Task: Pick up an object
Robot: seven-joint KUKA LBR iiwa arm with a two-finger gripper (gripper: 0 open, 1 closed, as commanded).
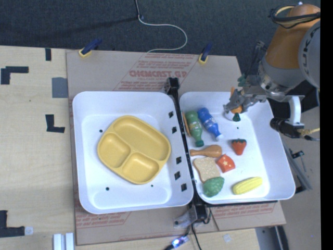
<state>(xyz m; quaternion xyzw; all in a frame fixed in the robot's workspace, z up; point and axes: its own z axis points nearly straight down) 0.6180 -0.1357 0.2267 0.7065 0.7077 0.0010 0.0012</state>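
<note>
So the gripper [235, 107] is over the upper right part of the right bin [278, 178], and its two fingers are pinched on a small toy carrot [237, 110]. You can see the orange body sitting between the dark fingertips, with the green end poking out below. The carrot looks lifted off the bin floor, but from this angle I can't say by how much. The arm [289, 46] comes in from the top right corner of the frame.

The rest of the play food is lower down in the same bin:
- A green bottle [195, 128] and a blue bottle [209, 123] lie side by side near the left wall.
- Under them is a chicken drumstick [206, 151], then a bread slice [206, 167] touching a leafy green veggie [213, 186].
- A strawberry [239, 146] and a red tomato-ish piece [226, 163] sit mid-bin.
- A corn cob [246, 185] is at the lower right.

The left bin [86, 191] just has a yellow divided plate [134, 149] lying flat in the middle. Both bins sit on a cardboard sheet [151, 72].
</note>
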